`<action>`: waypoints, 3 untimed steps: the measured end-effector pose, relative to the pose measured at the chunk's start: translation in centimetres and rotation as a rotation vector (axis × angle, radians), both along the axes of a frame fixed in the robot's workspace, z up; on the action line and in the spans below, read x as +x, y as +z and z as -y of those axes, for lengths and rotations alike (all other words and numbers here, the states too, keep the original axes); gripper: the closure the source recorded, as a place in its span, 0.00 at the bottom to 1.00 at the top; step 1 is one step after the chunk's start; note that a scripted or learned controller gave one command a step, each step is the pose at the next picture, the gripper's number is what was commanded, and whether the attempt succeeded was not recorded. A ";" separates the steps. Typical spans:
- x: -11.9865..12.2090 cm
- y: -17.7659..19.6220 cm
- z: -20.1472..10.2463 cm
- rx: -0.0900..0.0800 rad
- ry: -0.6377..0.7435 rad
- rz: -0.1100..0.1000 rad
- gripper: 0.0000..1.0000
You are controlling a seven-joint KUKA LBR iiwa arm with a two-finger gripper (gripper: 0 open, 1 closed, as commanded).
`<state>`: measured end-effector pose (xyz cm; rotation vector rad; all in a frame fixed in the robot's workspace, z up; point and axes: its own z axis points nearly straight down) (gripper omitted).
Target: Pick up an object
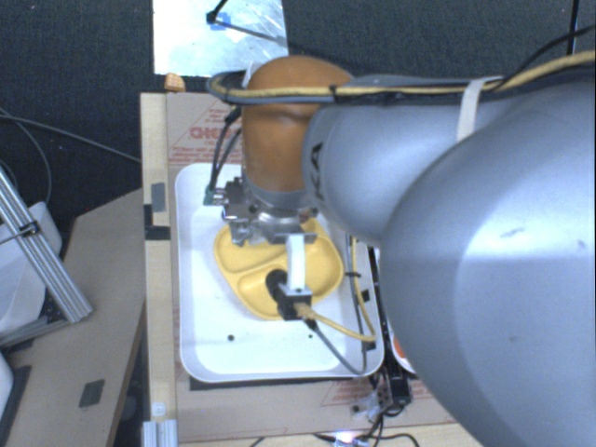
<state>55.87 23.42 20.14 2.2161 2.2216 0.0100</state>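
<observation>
While the tool (270,229) hangs over a yellow dish (240,273), its state is hidden.

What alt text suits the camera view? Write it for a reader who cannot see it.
A large grey robot arm with an orange band reaches from the right down into the left white bin, its wrist directly over a yellow dish lying on the bin floor.
</observation>
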 end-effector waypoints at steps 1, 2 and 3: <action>-4.2 0.9 0.0 -0.002 0.001 -0.009 1.00; -3.4 12.7 0.0 0.004 0.002 0.005 1.00; -3.5 13.0 -0.1 0.000 0.008 -0.003 1.00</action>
